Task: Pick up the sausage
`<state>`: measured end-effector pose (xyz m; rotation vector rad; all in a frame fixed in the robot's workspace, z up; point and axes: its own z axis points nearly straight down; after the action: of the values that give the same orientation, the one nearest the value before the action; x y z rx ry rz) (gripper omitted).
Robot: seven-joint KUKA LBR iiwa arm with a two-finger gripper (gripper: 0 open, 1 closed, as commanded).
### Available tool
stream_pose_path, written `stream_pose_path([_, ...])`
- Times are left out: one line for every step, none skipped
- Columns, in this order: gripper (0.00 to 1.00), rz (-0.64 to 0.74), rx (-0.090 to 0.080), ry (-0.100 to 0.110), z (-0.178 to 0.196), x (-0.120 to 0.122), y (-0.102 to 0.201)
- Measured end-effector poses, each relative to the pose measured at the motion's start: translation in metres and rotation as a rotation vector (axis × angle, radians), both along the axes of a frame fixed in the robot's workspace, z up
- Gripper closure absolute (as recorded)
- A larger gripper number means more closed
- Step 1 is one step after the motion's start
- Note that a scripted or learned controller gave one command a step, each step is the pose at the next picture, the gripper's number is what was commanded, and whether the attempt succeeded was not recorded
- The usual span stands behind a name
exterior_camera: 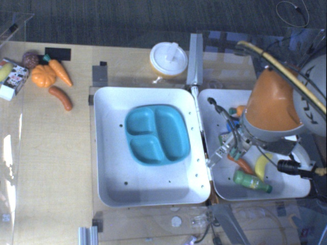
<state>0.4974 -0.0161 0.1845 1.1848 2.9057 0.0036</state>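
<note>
My gripper (231,149) hangs low over the left part of the right bin (296,190), under the orange band of the arm (271,103). A reddish-orange sausage-like piece (240,164) lies on the bin floor just below and to the right of the gripper, partly covered by it. I cannot tell whether the gripper touches it. A second sausage-shaped toy (61,97) lies outside the bins, on the bench at the far left.
A green bottle (251,181) and a yellow banana (261,167) lie near the right bin's front. The left bin (110,177) holds a blue divided plate (156,134). A white lidded cup (168,58) stands behind the bins. A toy pumpkin (43,75) and carrot (62,72) sit far left.
</note>
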Motion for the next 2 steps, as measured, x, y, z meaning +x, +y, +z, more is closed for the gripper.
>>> stream_pose_path([0.00,0.300,-0.002,-0.001,0.020,-0.009,-0.045])
stream_pose_path([0.00,0.485,-0.005,-0.004,-0.086,-0.008,-0.119])
